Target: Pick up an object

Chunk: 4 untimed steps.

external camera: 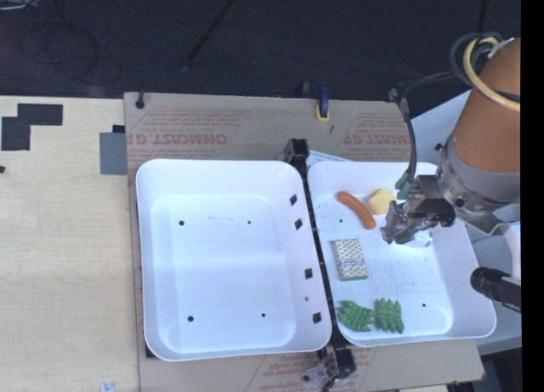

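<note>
The right bin (463, 297) holds an orange sausage-shaped piece (355, 209), a yellow item (380, 201), a small patterned box (349, 258) and two green toy vegetables (372, 315). My gripper (398, 230) reaches in from the right and hangs low over the bin's upper middle, just right of the orange piece and below the yellow item. The arm's grey body and orange band (493, 84) rise at the right edge.
The left bin (170, 186) lies beside the right one, with a black divider clip strip (308, 246) between them. Both rest on a cardboard sheet (221, 127). A blue-and-yellow clamp (323, 105) sits at the back edge.
</note>
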Each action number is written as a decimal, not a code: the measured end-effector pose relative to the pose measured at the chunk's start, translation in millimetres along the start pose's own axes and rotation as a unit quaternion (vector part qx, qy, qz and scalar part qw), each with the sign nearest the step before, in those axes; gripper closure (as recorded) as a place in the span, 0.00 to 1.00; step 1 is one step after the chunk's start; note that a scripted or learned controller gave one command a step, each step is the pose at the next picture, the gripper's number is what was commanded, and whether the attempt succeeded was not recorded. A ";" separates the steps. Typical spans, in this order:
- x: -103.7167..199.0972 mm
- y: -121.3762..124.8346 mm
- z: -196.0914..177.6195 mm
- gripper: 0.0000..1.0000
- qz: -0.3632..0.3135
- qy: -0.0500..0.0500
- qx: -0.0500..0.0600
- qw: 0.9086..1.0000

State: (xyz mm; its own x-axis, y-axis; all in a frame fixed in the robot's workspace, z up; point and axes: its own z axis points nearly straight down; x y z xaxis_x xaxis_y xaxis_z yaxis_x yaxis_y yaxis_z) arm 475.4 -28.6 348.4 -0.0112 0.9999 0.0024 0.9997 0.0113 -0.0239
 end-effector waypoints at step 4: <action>-1.4 -0.5 -36.1 1.00 -0.015 -0.001 0.006 1.000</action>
State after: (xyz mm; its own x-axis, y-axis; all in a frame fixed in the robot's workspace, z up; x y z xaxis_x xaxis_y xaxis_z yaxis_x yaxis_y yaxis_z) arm 475.8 -30.0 384.5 -0.0413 0.9991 0.0019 0.9985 0.0414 -0.0350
